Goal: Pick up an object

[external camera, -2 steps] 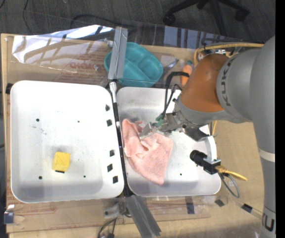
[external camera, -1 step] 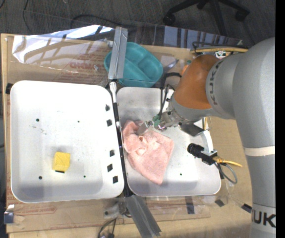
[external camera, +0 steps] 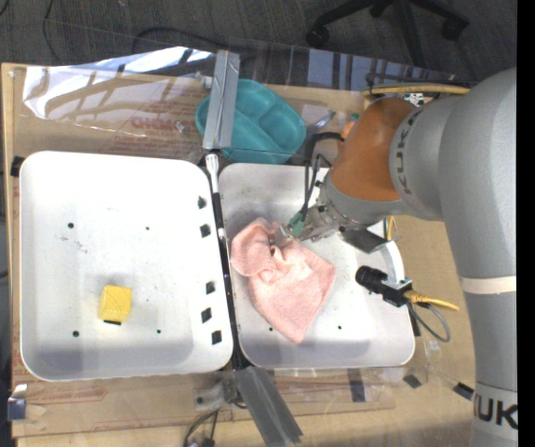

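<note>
A wooden desk (external camera: 34, 96) over dark carpet carried two white bins, with a teal container (external camera: 253, 124) at twelve o'clock behind them. In the right bin (external camera: 379, 338) lay a crumpled pink cloth (external camera: 286, 277), and the gripper (external camera: 290, 233) sat at its one o'clock edge, touching the fabric; whether it was apart or together I cannot tell. A small yellow block (external camera: 115, 304) rested toward six o'clock in the left bin (external camera: 109, 203).

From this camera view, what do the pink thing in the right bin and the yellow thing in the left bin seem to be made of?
The pink cloth looks like soft fabric, perhaps terry: it lies crumpled, with folds and a matte surface. The yellow block looks like sponge or foam, matte with squared edges, but it is too small to be sure. The gripper is at the cloth's upper edge.
</note>
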{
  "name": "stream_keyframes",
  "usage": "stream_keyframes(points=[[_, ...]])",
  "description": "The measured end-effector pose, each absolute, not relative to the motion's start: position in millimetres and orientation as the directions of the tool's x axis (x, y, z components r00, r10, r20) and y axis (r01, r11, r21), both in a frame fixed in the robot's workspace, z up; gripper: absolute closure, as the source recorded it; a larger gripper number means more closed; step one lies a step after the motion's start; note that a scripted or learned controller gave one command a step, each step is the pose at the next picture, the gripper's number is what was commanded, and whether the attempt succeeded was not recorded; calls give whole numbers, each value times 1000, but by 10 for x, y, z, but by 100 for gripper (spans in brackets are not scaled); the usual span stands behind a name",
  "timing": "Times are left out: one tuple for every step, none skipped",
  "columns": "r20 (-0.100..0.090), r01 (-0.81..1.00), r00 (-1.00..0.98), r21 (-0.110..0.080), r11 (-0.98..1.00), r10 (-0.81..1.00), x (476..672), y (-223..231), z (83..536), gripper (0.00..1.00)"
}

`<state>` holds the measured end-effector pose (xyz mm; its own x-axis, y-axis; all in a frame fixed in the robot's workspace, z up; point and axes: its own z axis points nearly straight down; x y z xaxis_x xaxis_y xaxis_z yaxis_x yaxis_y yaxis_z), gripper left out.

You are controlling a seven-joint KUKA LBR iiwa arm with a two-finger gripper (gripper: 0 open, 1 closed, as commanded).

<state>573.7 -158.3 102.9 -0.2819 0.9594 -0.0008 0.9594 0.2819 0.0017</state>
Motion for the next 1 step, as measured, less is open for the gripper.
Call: stream_keyframes(points=[[-1, 997, -78, 4, 78, 997, 5779, -1704, 944, 100]])
